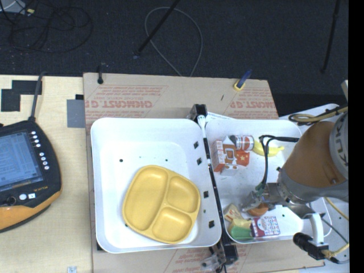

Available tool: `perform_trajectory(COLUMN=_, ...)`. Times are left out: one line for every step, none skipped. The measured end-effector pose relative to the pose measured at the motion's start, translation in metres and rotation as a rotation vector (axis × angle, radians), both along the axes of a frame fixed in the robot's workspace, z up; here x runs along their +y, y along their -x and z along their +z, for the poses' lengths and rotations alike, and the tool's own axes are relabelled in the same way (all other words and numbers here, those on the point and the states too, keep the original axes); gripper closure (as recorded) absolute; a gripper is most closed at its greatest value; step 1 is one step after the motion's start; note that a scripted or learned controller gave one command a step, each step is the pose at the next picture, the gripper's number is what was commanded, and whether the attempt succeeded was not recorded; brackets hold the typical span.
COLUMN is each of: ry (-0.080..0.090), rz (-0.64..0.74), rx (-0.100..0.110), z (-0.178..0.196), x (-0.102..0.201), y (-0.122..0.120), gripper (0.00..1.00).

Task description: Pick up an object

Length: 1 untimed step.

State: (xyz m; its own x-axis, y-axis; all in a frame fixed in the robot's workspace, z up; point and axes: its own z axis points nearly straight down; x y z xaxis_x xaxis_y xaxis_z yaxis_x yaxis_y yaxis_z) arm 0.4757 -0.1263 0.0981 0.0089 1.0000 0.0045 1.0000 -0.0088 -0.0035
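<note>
Camera view, from above at a slant: two white bins side by side on a cardboard sheet over the tabletop. In the left bin (left as seen in the view), a yellow plate with three compartments, lying flat toward the near side. In the right bin, several small things. At its far end, a red and white carton, with a red can just beside it and a yellow thing (a banana perhaps, cannot tell) near the can. At the near end, a red and white packet, touching a green thing and a pale wrapper.

Arm reaching in from the right, low over the right bin. End effector down among the near-end things, just above the packet and beside the wrapper. Apart, together or clamped on something: cannot tell, too dark and cluttered there. Well apart on the left of the tabletop, a control pendant with an orange rim.
</note>
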Motion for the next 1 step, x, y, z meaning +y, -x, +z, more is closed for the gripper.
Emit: perform_trajectory(ry=-0.001, rz=0.023, rx=-0.01, z=0.0942, x=0.1211, y=-0.0274, gripper=1.0)
